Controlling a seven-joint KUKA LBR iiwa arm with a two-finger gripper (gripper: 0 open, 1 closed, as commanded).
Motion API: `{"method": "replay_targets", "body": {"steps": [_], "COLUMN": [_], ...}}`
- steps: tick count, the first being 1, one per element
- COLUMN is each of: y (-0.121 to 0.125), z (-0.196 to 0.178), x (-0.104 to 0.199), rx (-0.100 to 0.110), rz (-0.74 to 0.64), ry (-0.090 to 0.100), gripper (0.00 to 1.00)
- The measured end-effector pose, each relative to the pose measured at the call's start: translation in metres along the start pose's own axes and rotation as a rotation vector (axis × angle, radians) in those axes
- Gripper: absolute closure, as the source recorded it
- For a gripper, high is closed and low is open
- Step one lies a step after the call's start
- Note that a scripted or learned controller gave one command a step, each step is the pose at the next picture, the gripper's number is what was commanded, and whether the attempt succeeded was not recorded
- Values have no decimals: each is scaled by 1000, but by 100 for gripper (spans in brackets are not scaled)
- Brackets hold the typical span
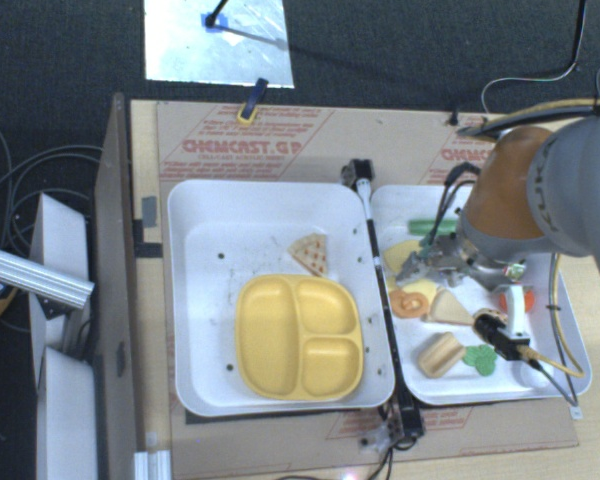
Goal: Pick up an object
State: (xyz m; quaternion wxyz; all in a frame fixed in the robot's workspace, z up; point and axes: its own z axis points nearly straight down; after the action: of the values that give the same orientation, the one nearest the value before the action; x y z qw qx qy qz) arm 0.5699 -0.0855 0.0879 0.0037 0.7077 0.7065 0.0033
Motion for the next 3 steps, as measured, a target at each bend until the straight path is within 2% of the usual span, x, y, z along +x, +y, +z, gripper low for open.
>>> {"method": "replay_targets", "body": {"steps": [1,2,3], "y": [-20,64,69], "z": [0,3,-38], "x": [-9,-26,-56], "rx": [0,-1,4], "rz": [-1,-8,-2], "ry": [0,-2,-1], "gripper": [0,0,0]}}
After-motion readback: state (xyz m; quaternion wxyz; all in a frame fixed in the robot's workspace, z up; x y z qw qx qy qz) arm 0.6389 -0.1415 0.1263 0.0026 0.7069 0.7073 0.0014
